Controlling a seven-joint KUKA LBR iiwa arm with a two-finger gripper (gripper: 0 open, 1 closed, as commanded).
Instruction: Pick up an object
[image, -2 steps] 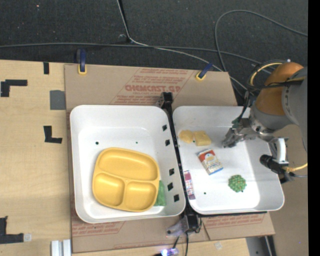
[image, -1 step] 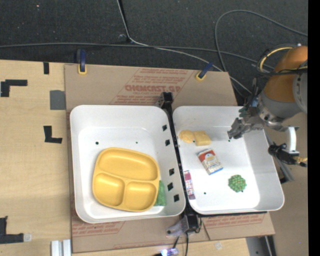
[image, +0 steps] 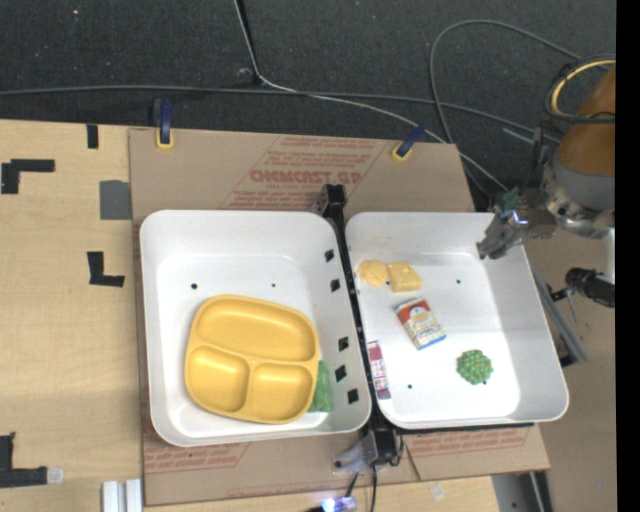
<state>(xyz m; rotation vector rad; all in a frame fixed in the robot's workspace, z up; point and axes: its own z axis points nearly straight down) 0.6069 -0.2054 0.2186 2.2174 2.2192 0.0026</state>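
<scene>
Objects for picking lie loose in the right bin (image: 520, 330), a small carton (image: 421, 324), a green broccoli piece (image: 475, 366) and yellow bits (image: 390, 275), while the gripper (image: 497, 240), empty as far as I can see, hangs at the bin's far right corner, its opening unclear, needing to move in and descend.

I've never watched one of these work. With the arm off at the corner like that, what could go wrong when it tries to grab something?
The gripper sits at the right bin's rim; coming in low, it might clip that wall. The green ball looks round and could roll away from a pinch. The two yellow pieces touch each other, so it may nudge or lift both.
</scene>
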